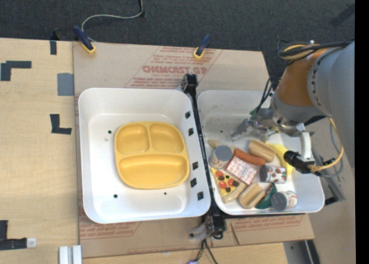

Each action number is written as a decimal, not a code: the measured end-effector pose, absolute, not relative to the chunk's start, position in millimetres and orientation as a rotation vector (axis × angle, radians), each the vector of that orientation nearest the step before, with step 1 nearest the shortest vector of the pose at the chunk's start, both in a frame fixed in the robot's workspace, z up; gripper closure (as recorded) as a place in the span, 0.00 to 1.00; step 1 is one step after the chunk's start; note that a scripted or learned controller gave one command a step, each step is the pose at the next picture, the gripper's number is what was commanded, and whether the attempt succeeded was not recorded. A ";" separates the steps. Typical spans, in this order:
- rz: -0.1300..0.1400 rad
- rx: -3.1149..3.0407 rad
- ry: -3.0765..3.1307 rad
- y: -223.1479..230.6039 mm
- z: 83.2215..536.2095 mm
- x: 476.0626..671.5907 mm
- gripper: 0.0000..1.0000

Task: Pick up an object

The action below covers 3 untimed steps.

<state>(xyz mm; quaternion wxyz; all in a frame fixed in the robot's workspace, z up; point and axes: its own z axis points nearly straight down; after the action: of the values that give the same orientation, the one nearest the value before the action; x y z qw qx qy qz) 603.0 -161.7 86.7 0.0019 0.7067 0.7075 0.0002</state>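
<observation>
The claw (249, 128) hangs over the bare back of the right bin (230, 102), and I cannot tell how far open it is. The toy food lies in a tight heap just in front of it, so it could bump two toys and grab none. There are two bins, one yellow tray (152, 155) in the left bin (92, 142), one hot dog (261, 150) and one pizza slice (225, 182).

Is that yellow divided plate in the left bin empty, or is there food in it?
Empty. The yellow divided plate lies flat in the left bin, all three compartments bare.
</observation>
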 end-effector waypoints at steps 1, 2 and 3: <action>0.003 2.213 2.218 -214.0 87.2 660.3 0.00; 0.001 2.219 2.219 -184.3 86.8 579.5 0.00; 0.003 2.216 2.213 -185.5 97.5 580.5 1.00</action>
<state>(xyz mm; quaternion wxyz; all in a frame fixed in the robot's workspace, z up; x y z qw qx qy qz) 580.5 -185.5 97.5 0.0048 0.7075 0.7067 0.0010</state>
